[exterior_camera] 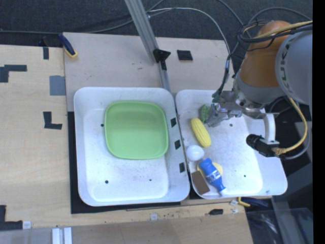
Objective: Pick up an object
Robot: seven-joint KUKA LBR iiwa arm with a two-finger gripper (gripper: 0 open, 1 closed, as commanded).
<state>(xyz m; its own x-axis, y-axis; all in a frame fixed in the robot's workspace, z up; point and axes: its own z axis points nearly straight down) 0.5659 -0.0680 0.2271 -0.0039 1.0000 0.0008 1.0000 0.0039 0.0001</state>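
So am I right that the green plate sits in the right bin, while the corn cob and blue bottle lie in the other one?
Not quite: the camera view shows the green plate in the left bin, while the corn cob and blue bottle lie in the right bin.

The pincer partly hides a small green object; the finger gap is too small to read
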